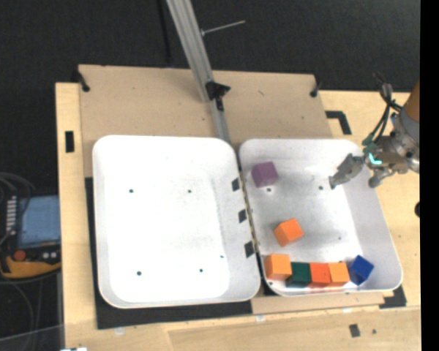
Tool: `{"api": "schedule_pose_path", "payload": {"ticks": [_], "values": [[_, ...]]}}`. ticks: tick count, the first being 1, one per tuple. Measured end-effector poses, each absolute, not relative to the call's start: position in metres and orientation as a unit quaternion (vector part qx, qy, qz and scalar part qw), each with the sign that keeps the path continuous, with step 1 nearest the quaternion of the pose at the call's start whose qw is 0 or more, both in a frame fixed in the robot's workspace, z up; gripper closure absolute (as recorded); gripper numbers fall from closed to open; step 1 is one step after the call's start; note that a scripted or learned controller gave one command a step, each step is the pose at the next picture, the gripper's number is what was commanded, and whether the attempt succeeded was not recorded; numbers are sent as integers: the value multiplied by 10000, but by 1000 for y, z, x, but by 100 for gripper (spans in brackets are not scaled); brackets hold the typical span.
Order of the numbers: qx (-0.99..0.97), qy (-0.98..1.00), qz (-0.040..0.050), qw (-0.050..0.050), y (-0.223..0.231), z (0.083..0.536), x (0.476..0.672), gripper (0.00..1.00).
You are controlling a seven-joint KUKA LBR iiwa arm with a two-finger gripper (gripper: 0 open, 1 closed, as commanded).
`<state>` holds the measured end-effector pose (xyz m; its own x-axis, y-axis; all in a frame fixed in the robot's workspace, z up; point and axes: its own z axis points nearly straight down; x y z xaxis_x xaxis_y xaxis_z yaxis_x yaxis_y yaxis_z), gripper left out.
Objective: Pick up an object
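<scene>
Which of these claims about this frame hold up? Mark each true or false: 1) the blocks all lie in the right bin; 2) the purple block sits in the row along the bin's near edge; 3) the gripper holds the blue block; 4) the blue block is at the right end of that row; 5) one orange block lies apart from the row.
1) True: every block lies in the right bin; none shows in the left bin.
2) False: the purple block sits alone near the far left corner.
3) False: the gripper hangs open over the far right part of the bin, nothing between its fingers.
4) True: the blue block ends the row.
5) True: the orange block lies mid-bin.
</scene>
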<state>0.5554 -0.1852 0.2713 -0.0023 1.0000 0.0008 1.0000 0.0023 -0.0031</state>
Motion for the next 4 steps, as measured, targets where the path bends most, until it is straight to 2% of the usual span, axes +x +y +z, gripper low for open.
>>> {"api": "schedule_pose_path", "payload": {"ticks": [1, 2, 4], "values": [[-7063, -7079, -5, -5, -185, 273, 556, 0], [-7074, -7068, 20, 15, -186, 210, 555, 0], [-7084, -7058, 16, 7, -193, 125, 557, 0]]}}
